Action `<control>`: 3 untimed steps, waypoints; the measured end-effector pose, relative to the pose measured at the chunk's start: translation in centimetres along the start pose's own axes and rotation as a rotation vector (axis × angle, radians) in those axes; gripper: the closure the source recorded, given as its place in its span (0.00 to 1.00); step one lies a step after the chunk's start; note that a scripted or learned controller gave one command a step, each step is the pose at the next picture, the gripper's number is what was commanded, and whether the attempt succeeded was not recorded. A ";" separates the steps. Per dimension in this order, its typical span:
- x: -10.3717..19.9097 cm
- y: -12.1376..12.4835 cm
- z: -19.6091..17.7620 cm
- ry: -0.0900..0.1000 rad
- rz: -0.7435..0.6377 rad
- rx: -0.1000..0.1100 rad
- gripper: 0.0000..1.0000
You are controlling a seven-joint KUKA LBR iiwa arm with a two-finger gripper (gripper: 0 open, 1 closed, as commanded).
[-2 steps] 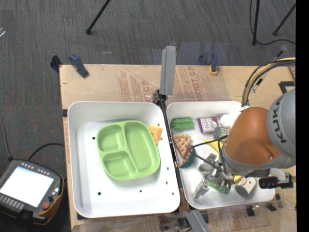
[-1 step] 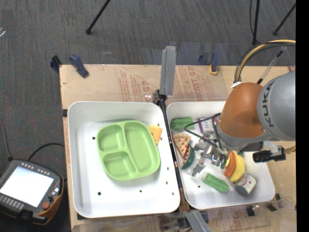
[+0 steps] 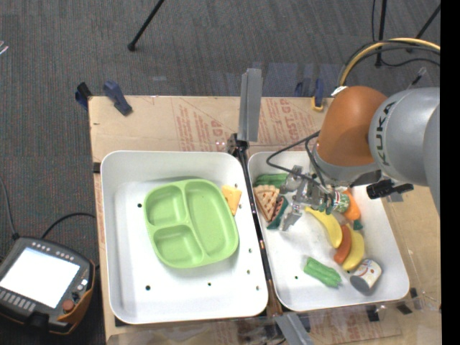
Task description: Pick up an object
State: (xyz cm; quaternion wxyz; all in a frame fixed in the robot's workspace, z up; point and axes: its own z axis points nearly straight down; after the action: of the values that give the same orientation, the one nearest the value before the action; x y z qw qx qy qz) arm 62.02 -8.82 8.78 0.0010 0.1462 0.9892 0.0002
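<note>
**Inspector:** Starting with the surroundings: grey ribbed carpet covers the floor [image 3: 57, 42], and a black tripod leg [image 3: 149, 16] crosses it at the top. A handheld control pendant [image 3: 43, 282] with a lit screen lies on the floor at the lower left, its cable running off to the left.

**Clerk:** And the bench?

**Inspector:** A brown board [image 3: 172, 121] printed with red lettering, blue clamps [image 3: 115, 95] at its far left edge, and a grey upright post [image 3: 249, 106] standing at the far end between the bins. The left bin [image 3: 122, 293] holds a green divided plate [image 3: 190, 221], with a yellow wedge [image 3: 231, 197] touching the plate's right rim.

**Clerk:** The right bin?

**Inspector:** The right bin [image 3: 392, 264] carries the toy food: a waffle piece [image 3: 266, 201] near its left wall, a dark green piece [image 3: 269, 180] behind that, a banana [image 3: 327, 225] in the middle, an orange-red piece [image 3: 344, 243] and a second yellow piece [image 3: 355, 254] beside it, a green block [image 3: 321, 272] toward the front, and a small can [image 3: 366, 276] on its side at the front right.

**Clerk:** The claw's condition?

**Inspector:** The gripper [image 3: 295, 207] hangs low over the right bin between the waffle piece and the banana. Its fingers stand narrowly apart with nothing visible between them.
</note>
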 end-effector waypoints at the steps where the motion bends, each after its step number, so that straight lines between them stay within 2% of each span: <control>1: 4.7 -12.5 0.0 0.001 0.103 0.004 0.00; 2: 9.0 -12.1 0.1 0.004 0.156 0.000 0.00; 3: 10.0 -8.7 0.1 0.005 0.114 0.000 0.00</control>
State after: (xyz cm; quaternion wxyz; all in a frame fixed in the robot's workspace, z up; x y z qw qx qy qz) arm 49.91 -14.24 8.64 -0.0015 0.2025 0.9793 0.0008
